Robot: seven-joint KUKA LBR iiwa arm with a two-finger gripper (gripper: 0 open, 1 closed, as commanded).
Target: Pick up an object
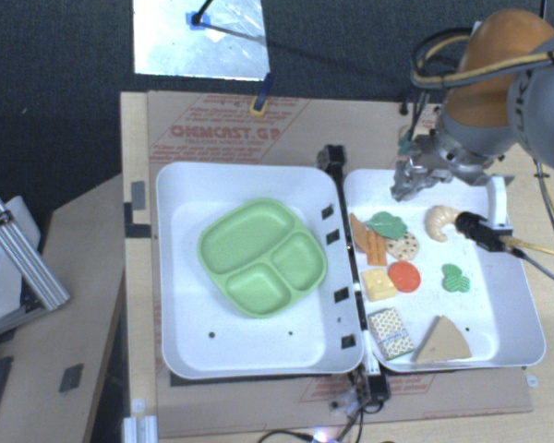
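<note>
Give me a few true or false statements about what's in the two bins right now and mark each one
1. The green divided plate lies in the left bin. True.
2. The red disc sits on the plate. False: it lies in the right bin, beside the yellow cheese piece.
3. The gripper is over the right bin's far edge. True.
4. The croissant is in the left bin. False: it lies in the right bin.
</note>
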